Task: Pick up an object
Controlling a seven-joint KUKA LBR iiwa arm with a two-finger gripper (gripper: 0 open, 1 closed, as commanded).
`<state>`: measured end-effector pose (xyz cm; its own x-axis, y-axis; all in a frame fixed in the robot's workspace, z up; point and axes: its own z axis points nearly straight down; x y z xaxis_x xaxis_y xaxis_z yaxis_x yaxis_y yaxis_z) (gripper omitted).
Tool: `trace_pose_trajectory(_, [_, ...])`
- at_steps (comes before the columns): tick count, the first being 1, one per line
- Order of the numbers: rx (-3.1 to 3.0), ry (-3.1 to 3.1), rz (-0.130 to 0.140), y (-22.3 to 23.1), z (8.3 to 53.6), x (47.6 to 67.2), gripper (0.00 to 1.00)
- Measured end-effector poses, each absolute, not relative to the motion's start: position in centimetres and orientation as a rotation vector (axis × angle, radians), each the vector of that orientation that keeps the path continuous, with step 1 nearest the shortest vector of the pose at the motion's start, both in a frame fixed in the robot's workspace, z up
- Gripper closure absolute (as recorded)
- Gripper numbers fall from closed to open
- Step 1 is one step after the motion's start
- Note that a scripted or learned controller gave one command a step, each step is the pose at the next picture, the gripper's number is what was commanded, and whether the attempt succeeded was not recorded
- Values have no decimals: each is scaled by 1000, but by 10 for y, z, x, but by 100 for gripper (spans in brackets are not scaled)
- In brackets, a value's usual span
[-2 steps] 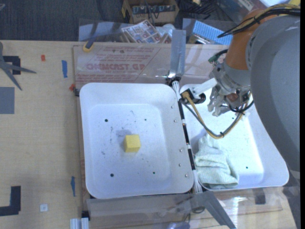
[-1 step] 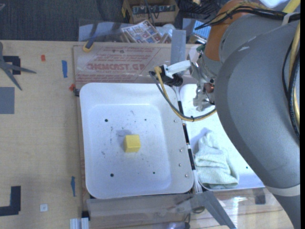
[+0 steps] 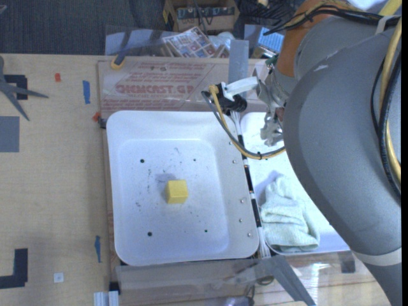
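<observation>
A small yellow cube (image 3: 177,191) lies near the middle of the left white bin (image 3: 127,139). A crumpled white cloth (image 3: 288,212) rests in the right bin (image 3: 255,125), against its left wall. My gripper (image 3: 271,127) hangs over the far end of the right bin, above and behind the cloth and well to the right of the cube. The bulky grey arm (image 3: 344,145) with its orange band (image 3: 299,37) covers most of the right bin. I see nothing held at the gripper.
Yellow and black cables (image 3: 227,126) loop from the wrist across the divide between the bins. A printed cardboard sheet (image 3: 159,85) lies behind the left bin. Blue tape marks (image 3: 86,92) and black brackets (image 3: 19,266) sit on the wooden bench at the left.
</observation>
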<state>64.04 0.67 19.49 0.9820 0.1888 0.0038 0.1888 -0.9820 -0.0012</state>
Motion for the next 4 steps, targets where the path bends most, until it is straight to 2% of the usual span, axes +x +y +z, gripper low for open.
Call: trace_pose_trajectory(4, [-3125, -267, -15, -2, 234, 642, 100])
